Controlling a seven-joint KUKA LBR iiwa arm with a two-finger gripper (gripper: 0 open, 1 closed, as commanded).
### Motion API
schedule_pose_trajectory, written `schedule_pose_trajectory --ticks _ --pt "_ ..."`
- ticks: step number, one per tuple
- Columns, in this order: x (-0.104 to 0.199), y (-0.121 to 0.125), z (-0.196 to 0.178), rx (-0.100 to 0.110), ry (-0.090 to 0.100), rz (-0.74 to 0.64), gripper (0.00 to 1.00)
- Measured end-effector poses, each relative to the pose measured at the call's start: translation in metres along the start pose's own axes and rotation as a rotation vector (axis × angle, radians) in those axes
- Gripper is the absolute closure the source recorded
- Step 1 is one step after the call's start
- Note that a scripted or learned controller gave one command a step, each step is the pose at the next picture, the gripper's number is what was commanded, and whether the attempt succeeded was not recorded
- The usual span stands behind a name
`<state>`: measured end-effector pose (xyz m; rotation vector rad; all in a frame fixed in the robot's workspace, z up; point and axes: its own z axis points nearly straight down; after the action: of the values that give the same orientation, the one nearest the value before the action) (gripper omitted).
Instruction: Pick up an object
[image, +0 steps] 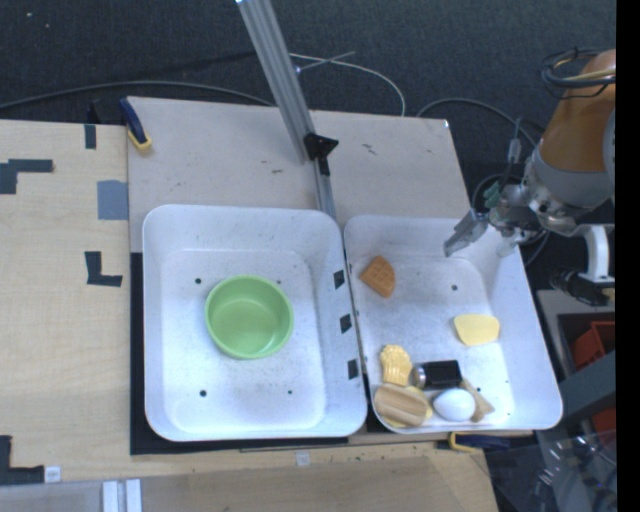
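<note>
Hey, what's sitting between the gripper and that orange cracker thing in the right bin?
Nothing. In the camera view, bare white bin floor separates the gripper from the orange cracker.

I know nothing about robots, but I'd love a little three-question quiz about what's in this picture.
1. True or false: the green bowl sits in the same bin as the white egg.
2. Which thing lies nearest the gripper? A) the orange cracker B) the green bowl C) the white egg
3. Fill in: the yellow wedge lies in the ____ bin as the camera sees it.

Key: 1 false, the bowl is alone in the left bin. 2 A. 3 right.
</note>
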<state>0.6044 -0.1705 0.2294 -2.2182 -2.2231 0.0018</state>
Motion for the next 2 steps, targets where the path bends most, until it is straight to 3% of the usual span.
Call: schedule_pose_trajectory --ticks 1,2 --pt "0.0 0.0 0.0 0.0 0.0 0.0 0.0" --pt "0.008 -0.009 0.057 0.006 0.001 0.0 0.0"
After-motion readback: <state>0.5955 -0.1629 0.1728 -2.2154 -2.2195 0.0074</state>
